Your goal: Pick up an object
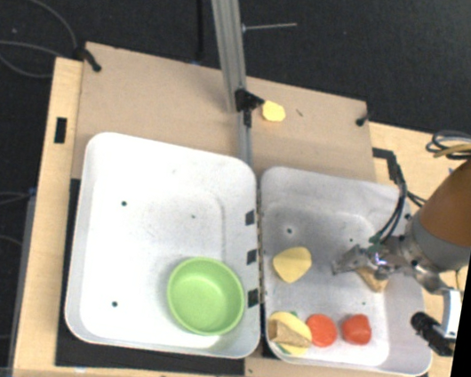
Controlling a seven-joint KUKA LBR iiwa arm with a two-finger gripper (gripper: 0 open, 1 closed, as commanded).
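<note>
A slanted grey metal pole (pixel 228 42) stands over the tan cardboard surface (pixel 169 104); thin cables (pixel 12 22) lie on the black floor.

white bins: 2 (pixel 106 205) (pixel 324 199) | green bowl: 1 (pixel 206 295) | yellow pieces: 3 (pixel 292 263) (pixel 273 111) (pixel 290 333) | red pieces: 2 (pixel 321 330) (pixel 357 329)

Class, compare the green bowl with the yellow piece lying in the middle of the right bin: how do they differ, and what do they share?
The green bowl sits in the left bin; the yellow piece lies in the right bin. The bowl is clearly larger than the piece. The bowl is round and hollow; the piece is a solid, irregular lump. Both rest on a bin floor, apart from the gripper.
</note>
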